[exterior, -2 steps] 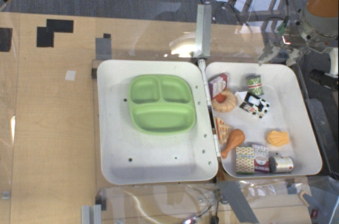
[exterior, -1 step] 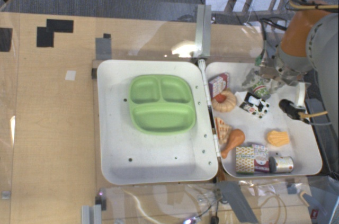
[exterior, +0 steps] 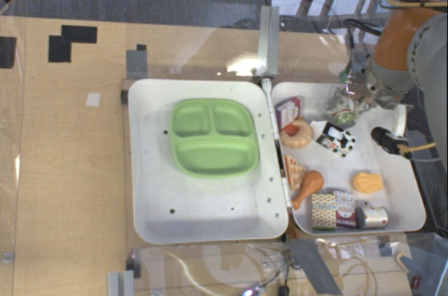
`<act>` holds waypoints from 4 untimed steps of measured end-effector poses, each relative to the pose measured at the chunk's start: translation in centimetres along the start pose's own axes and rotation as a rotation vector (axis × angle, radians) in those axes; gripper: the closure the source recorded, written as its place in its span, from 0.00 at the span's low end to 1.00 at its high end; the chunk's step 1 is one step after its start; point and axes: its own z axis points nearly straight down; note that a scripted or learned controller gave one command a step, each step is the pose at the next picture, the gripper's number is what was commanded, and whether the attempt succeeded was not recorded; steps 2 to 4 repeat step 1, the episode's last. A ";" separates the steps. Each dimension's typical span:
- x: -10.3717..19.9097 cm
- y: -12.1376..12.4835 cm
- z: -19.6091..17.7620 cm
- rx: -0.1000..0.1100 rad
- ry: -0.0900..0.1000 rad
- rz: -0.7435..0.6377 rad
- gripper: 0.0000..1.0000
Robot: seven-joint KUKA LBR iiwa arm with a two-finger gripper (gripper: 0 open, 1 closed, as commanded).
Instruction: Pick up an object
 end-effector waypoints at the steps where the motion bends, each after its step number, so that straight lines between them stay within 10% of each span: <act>1: 6.1 -1.7 -10.9 0.003 0.003 -0.046 1.00; 4: 6.1 -1.7 -10.9 0.003 0.003 -0.046 1.00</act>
